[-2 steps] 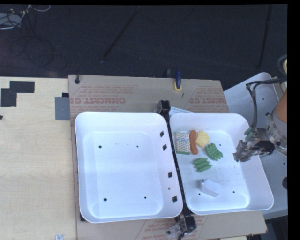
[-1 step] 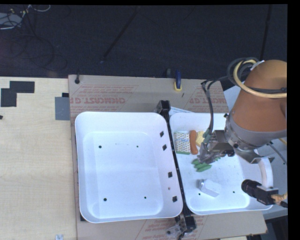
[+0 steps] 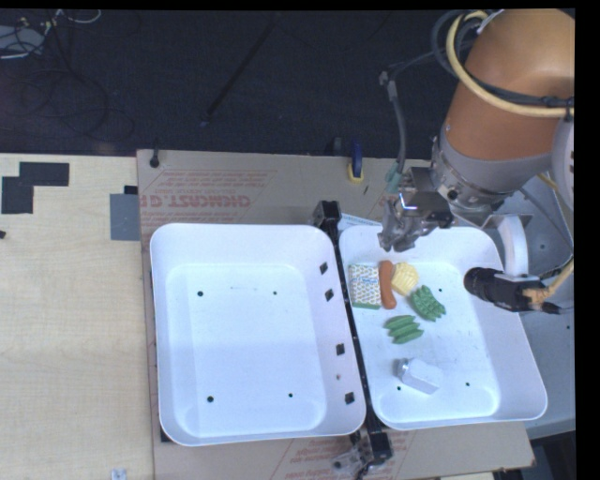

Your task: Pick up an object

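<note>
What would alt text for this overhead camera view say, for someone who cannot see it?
A grey-and-orange robot arm's gripper hovers over the right white bin, above a small orange carrot, yellow corn piece, two green pea pods and a grey block.

Single fixed camera, mounted above the bench (image 3: 66,309), looking down at a slant rather than straight down. Far edge of the bench sits in the upper third of the frame, with dark floor and cables (image 3: 56,28) beyond it. Both white bins fit in frame: left bin (image 3: 178,281) near centre, right bin (image 3: 497,375) toward the right (its outer corner close to the frame's edge). The arm (image 3: 511,84) enters from the upper right, and its orange band looms large, being much nearer the lens than the bins. Medium distance: bin contents are resolvable but small. Cardboard sheet (image 3: 234,187) under the bins runs out of frame at the bottom.
</note>
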`<state>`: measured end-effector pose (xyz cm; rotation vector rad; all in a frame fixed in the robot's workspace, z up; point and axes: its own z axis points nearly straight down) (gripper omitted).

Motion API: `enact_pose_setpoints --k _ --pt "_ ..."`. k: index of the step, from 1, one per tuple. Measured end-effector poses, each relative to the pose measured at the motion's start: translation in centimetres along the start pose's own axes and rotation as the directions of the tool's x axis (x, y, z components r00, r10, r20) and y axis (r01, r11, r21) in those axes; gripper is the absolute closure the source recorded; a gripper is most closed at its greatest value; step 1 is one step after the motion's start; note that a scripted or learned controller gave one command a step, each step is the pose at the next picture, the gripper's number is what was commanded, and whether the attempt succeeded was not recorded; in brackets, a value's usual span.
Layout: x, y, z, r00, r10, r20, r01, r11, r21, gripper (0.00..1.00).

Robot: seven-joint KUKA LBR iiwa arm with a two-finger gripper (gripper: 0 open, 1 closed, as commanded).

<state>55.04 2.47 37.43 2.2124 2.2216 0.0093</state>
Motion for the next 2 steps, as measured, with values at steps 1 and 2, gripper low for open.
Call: enact_pose_setpoints --k 1,2 --pt "-2.22 -5.99 -2.20 1.000 0.007 0.000 -0.007 1.000 0.010 1.00" --pt "-2.05 -5.83 -2.97 1.000 0.002 0.001 -0.002 1.000 0.015 1.00"
